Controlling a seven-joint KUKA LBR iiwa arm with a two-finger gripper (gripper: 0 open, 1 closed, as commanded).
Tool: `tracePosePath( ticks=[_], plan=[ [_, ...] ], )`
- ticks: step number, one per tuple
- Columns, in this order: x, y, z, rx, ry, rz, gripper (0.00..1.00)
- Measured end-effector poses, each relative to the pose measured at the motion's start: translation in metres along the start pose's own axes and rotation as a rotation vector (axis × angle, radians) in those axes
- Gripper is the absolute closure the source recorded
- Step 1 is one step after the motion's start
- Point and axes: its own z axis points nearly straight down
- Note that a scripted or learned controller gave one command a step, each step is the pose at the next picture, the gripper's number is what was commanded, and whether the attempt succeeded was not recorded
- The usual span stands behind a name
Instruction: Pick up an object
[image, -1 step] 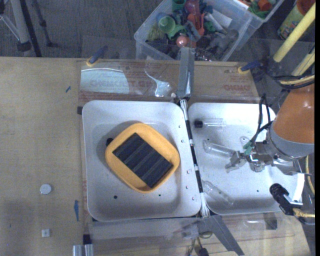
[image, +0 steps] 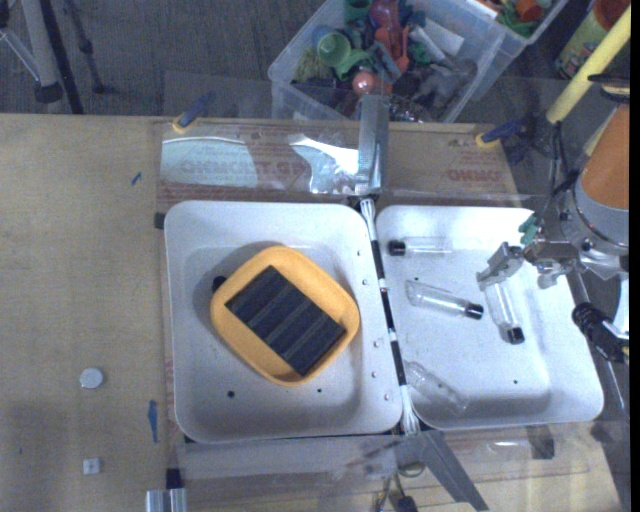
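1. tool (image: 508, 262) sits over the right part of the right bin (image: 560, 395), at the end of the grey arm with its orange band (image: 608, 175), entering from the right.
2. tool opening: cannot tell from this view; nothing is seen held.
3. a clear tube with a black cap (image: 506, 318) lies in the bin just below the tool; contact between them cannot be judged.
4. second clear capped tube (image: 445, 299) lies tilted near the bin's middle, left of the tool.
5. third capped tube (image: 422, 246) lies near the top edge of the right bin, well apart from the tool.
6. a further clear piece (image: 432, 384) rests near the lower left corner of the right bin.
7. left bin (image: 190, 330) carries a yellow square object with a dark ribbed panel (image: 284, 314), lying flat, rotated.
8. table (image: 70, 250) is tan; a small round disc (image: 91, 378) lies on it left of the bins.
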Motion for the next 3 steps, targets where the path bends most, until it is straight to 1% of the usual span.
tracePosePath(
  ticks=[1, 2, 3],
  plan=[
    [-0.04, -0.024, 0.064, 0.003, 0.001, -0.106, 0.0],
    [-0.073, 0.022, 0.168, -0.002, -0.001, -0.028, 0.0],
    [-0.074, 0.023, 0.157, -0.005, 0.0, -0.025, 1.0]
  ],
)
